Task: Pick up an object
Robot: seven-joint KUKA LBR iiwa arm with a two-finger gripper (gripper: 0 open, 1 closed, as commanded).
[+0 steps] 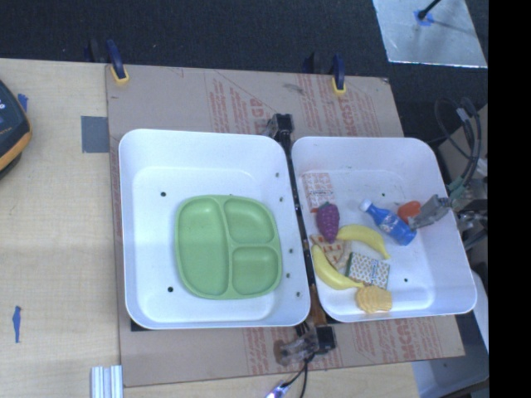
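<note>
The gripper (pixel 431 211) reaches in low over the right bin (pixel 431 160) from its right rim, beside the blue bottle (pixel 388 224) and an orange item (pixel 409 210); its grasp cannot be told. The left bin (pixel 141 164) holds a green divided plate (pixel 226 245), both bins resting on cardboard (pixel 207 98) clamped to the wooden bench (pixel 50 247).

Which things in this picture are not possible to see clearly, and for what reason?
- Claw, camera view: small and blurred at the right bin's edge; its state and the orange object beside it are unclear.
- Packet: print too small to read.
- Dark device: cut off by the left edge.
- Slice: partly under the bananas.
</note>
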